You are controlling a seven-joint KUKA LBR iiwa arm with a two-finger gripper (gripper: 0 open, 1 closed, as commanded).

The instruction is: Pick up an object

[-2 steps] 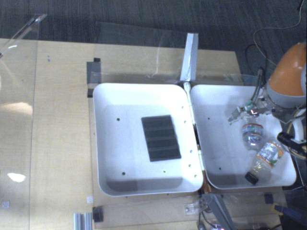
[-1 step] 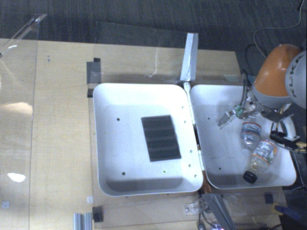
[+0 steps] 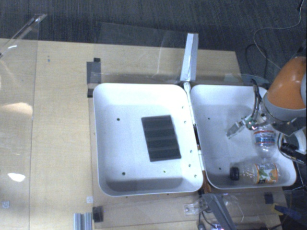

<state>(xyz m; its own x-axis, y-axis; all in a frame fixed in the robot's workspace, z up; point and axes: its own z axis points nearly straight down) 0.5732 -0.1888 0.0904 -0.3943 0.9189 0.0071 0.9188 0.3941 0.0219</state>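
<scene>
Bins sit side by side on the worktop (image 3: 57, 128), and we look down on both at a slant. In the left bin (image 3: 108, 138) we see a dark ribbed pad (image 3: 160, 137) lying flat near the middle, turned a little off the bin's edges and well apart from every wall.

In the right bin (image 3: 213, 123) we see two clear plastic bottles. One bottle (image 3: 254, 173) lies on its side along the near wall, with a black cap pointing toward the left bin and an orange-and-green label around its body. The other bottle (image 3: 264, 142) lies farther back, just beside the first, with a blue-and-white label; it is partly under the arm (image 3: 288, 92).

We see the arm coming in from the right over the right bin, its orange band showing above the grey wrist. The gripper (image 3: 242, 125) hangs low over the bin floor, just beside the top of the blue-labelled bottle. One of the fingers (image 3: 234, 129) slants out toward the bin's middle. We cannot tell how far apart the fingers are, nor whether anything sits between them.
</scene>
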